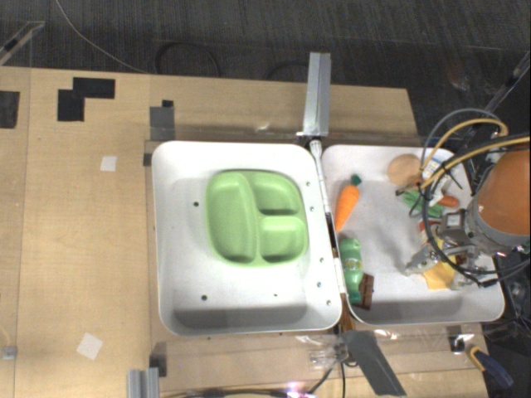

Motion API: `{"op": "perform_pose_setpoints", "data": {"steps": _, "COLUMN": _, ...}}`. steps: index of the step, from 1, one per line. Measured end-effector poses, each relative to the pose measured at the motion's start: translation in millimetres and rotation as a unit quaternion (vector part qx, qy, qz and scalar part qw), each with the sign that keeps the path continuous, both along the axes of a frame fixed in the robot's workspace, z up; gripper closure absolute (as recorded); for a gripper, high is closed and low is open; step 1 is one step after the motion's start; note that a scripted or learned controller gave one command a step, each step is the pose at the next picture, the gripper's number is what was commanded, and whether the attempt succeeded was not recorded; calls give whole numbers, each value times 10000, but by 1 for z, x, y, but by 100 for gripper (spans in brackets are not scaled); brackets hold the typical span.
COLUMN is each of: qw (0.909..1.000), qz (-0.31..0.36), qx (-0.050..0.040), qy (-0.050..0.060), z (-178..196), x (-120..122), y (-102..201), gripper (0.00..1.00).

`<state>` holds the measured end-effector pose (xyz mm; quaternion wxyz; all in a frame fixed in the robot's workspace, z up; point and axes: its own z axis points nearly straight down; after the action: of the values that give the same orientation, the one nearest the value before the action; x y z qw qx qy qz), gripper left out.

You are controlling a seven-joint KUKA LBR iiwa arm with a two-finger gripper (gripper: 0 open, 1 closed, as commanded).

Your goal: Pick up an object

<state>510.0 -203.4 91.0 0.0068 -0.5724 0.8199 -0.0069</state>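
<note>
The right bin's (390, 309) middle floor lies open between the carrot (346, 205) and green bottle (351, 259) along its left wall and the clutter under the claw (440, 255) at its right, while the green divided tray (254, 215) crowds the left bin (178, 305).

No text, label, brand, number or sign can be read anywhere in this view. The green bottle (351, 260), lying to the left of the gripper (437, 259) against the bin's left wall, has a wrapper, but any print on it is too small and blurred to make out. The black patches (83, 96) on the bench, far to the gripper's upper left, are plain shapes without lettering.
</note>
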Motion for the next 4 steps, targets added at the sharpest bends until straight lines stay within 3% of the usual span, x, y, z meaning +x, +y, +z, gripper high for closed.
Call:
{"op": "perform_pose_setpoints", "data": {"steps": 1, "qw": 9978, "qz": 666, "qx": -1, "qy": 38, "z": -1, "x": 10, "y": 0, "gripper": 0}}
{"op": "perform_pose_setpoints", "data": {"steps": 2, "qw": 9979, "qz": 651, "qx": 3, "qy": -25, "z": 13, "x": 14, "y": 2, "gripper": 100}}
{"op": "perform_pose_setpoints", "data": {"steps": 3, "qw": 9629, "qz": 2699, "qx": -27, "qy": 44, "z": 144, "x": 28, "y": 7, "gripper": 100}}
{"op": "perform_pose_setpoints", "data": {"steps": 4, "qw": 9629, "qz": 2699, "qx": -14, "qy": 58, "z": 142, "x": 27, "y": 8, "gripper": 0}}
